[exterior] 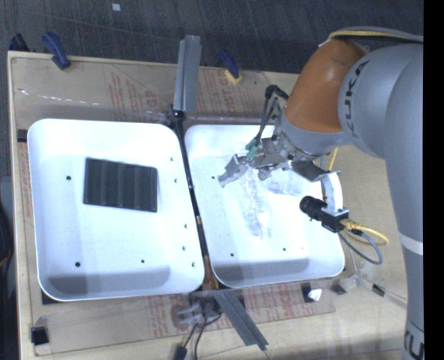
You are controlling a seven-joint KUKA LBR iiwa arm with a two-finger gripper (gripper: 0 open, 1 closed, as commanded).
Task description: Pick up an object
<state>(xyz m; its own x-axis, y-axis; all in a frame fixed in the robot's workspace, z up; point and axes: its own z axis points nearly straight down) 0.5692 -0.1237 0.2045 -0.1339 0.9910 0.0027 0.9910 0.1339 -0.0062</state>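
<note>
A dark grey ribbed rectangular pad (121, 184) lies flat in the left white bin (49, 268), a little left of its middle. In the right white bin (229, 265) a faint, see-through plastic item (256, 210) lies near the centre; its outline is hard to make out. My gripper (235, 169) hangs over the upper middle of the right bin, just above and left of that clear item, pointing toward the divider between the bins. Nothing can be seen in its grasp.
The grey arm with its orange band (319, 88) covers the right bin's upper right corner. A black cable fitting (319, 210) and yellow cable (368, 235) hang by the bin's right wall. Blue clamps (55, 51) hold the bench's back edge.
</note>
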